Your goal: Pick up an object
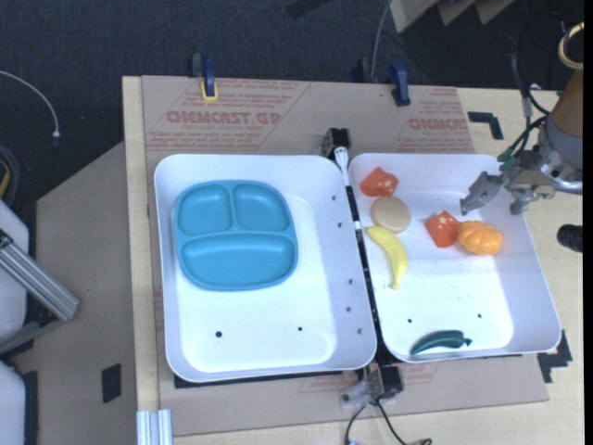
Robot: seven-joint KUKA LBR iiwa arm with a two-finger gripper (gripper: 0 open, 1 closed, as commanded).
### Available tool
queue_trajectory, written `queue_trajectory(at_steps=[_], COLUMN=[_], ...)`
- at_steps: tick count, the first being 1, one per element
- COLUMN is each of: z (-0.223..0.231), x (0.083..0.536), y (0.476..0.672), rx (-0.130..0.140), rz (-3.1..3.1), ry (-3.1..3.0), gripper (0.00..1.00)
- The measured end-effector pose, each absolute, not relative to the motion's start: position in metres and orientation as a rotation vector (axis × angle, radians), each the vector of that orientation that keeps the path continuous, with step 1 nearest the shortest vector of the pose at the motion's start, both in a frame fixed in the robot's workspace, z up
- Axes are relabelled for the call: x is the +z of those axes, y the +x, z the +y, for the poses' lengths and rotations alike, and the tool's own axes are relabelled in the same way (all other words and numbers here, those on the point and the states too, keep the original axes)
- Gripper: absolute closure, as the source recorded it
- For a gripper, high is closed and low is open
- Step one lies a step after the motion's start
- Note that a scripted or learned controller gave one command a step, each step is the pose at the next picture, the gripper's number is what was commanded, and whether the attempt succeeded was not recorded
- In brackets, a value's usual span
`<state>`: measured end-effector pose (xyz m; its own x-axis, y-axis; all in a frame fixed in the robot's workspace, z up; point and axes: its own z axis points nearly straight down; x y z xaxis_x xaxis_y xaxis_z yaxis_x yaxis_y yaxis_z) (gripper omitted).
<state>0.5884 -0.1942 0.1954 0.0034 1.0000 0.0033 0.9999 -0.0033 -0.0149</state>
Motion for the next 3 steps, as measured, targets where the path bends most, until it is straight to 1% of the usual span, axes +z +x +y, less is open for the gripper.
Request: queue_trajectory(at_steps=[1,2,3], z=[-0.194,-0.193,-0.192], x=[0.204,0.14,0.093], y=[0.592,0.593,0.596], rx=[0.0,0.005,-0.012], rz=[-2.221,-2.217,-2.222], ry=[-2.221,-2.217,-2.225], gripper=[0.0,0.0,0.0])
